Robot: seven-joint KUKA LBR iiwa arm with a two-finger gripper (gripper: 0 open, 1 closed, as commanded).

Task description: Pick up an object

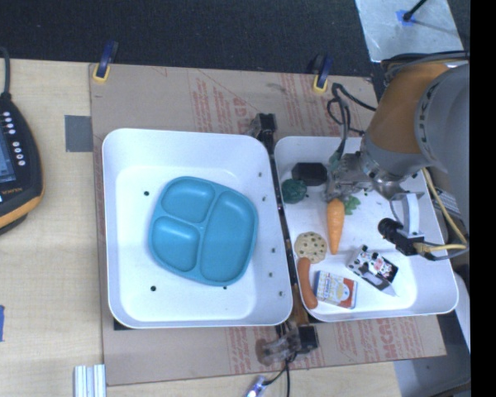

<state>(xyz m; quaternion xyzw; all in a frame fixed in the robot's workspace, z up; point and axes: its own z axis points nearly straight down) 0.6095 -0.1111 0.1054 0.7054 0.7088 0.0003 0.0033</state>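
Camera view: gripper (pixel 345 190) low in right bin (pixel 430 300), at the carrot's (pixel 336 224) top end.
Finger spread: cannot tell, wrist hides it. Landmark carrot: green piece (pixel 294 190) and black object (pixel 309 173) to its upper left, cookie (pixel 311 246), sausage (pixel 305 282) and small card (pixel 336 289) below. Left bin (pixel 124 151) holds blue divided plate (pixel 203 230).

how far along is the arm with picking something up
Done: the gripper has reached the right bin, right at the top of the carrot. In hand: nothing visibly lifted; the carrot lies on the bin floor. Left: grasp and raise it. The cookie lies untouched.
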